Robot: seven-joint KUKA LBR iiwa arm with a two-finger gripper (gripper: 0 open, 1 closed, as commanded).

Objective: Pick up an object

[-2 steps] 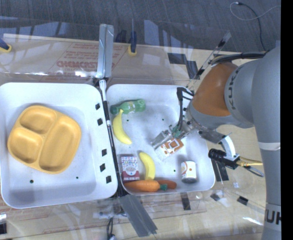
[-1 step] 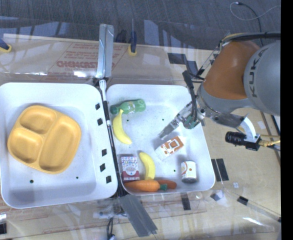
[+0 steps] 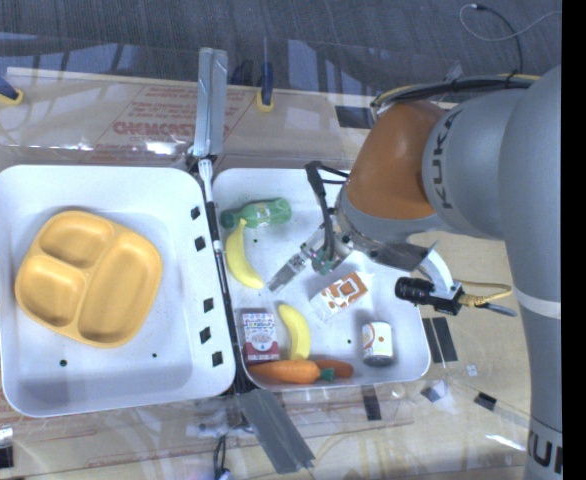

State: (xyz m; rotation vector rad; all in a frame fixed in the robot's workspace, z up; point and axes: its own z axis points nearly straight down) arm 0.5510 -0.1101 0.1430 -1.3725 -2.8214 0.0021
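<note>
Arm (image 3: pixel 473 158) comes in from 3 o'clock, grey body with the orange band (image 3: pixel 398 163) sitting over the upper right part of the right bin (image 3: pixel 413 363). Gripper (image 3: pixel 298 268) hangs low over the middle of that bin, pointing toward 8 o'clock; fingers look slightly apart with nothing seen between them, tips just beside the upper banana (image 3: pixel 239 258) on its 3 o'clock side. Can't tell if the tips touch the bin floor. Right bin contents: green bottle (image 3: pixel 258 212) lying on its side at 11 o'clock of the bin, near the back wall; upper banana just below it, running roughly 12 to 5; a small orange-and-white packet (image 3: pixel 341 292) near bin centre, at 4 o'clock from the gripper and close to it; small white can (image 3: pixel 377 342) with orange label at 5 o'clock of the bin, upright or nearly so; red-and-white carton (image 3: pixel 259 334) at 7 o'clock against the left wall; second banana (image 3: pixel 295 330) just beside the carton on its 3 o'clock side; carrot (image 3: pixel 291 371) lying along the front wall at 6 o'clock, with a reddish item (image 3: pixel 335 369) touching its right end, too small to identify. Left bin (image 3: pixel 33 388) holds a yellow divided plate (image 3: pixel 86 276), left of centre, well apart from the gripper.
</note>
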